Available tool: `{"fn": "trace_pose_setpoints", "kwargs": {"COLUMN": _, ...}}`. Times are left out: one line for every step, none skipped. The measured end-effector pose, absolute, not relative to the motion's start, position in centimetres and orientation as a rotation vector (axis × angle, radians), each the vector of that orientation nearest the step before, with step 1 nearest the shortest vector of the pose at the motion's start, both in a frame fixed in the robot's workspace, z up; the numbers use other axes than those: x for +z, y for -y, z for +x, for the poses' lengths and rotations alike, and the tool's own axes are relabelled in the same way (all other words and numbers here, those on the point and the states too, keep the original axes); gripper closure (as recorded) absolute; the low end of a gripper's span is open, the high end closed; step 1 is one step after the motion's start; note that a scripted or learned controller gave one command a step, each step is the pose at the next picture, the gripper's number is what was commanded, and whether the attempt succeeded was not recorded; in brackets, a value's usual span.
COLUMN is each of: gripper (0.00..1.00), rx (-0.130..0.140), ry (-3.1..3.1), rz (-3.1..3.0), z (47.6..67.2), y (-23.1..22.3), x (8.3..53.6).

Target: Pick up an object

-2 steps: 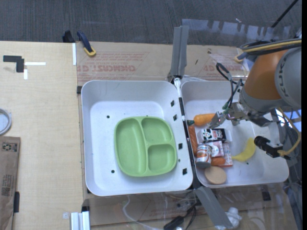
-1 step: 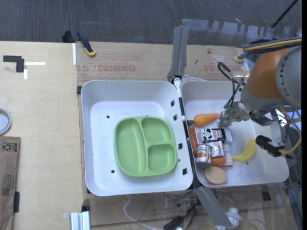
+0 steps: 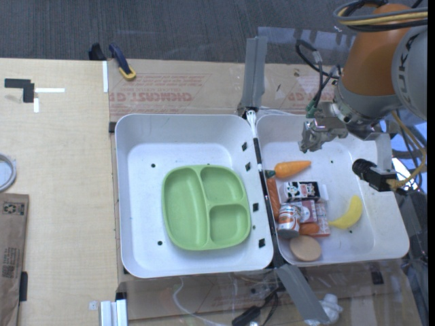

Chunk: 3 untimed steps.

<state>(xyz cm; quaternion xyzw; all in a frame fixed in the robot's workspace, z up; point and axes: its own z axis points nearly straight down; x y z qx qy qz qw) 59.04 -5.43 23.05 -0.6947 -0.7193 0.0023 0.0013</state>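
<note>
My end effector [image 3: 311, 143], grip state unclear, hovers above the carrot [image 3: 293, 168], light, stiff, smooth; best pinched mid-length.

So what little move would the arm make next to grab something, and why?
Probably lower the tool a little toward the carrot. The tool hangs over the right bin, just above and slightly right of the carrot, which is the nearest item and lies apart from the banana. That is only a guess.
</note>
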Motion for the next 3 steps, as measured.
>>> {"fn": "trace_pose_setpoints", "kwargs": {"gripper": 0.0, "rx": 0.009, "ry": 2.257, "rz": -2.181, "z": 59.0, "y": 5.5, "x": 23.0}}
{"fn": "trace_pose_setpoints", "kwargs": {"gripper": 0.0, "rx": -0.006, "ry": 2.42, "rz": -2.018, "z": 57.8, "y": 11.1, "x": 11.8}}
{"fn": "trace_pose_setpoints", "kwargs": {"gripper": 0.0, "rx": 0.004, "ry": 2.396, "rz": -2.026, "z": 57.5, "y": 10.9, "x": 8.9}}
